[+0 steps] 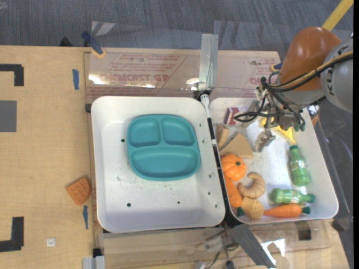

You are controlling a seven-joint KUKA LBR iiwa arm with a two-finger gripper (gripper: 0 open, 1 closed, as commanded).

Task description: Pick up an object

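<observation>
Claw: your gripper (266, 140) hangs over the upper middle of the right bin (327, 167), reaching in from the right under the orange band of the arm (305, 52). You can see its pale fingertips close together, narrow, with nothing between them.
Nearest things: just to the claw's left lie tan wedge-shaped pieces (234, 143); you cannot tell from here whether the fingertips touch the bin floor.
Up-left of the claw: a small dark red and white packet (231, 115) lies near the bin's top left corner.
Right of the claw: a yellow piece (287, 133) sits just beside it, partly under the wrist cables, and below that a green bottle (299, 165) lies tilted along the bin's right side.
Below-left of the claw: an orange pumpkin (233, 167), then a croissant (252, 185) touching it on the lower side.
Well below the claw: a second green bottle (291, 196) lies on its side, with a carrot (282, 210) just under it by the bin's bottom edge and a small yellowish lump (253, 209) to the carrot's left.
Far left of the claw: the left bin (106, 167) carries a teal divided plate (163, 147), flat, in its middle.
Farthest left: an orange waffle piece (79, 190) lies on the bench (39, 150), outside both bins.
</observation>
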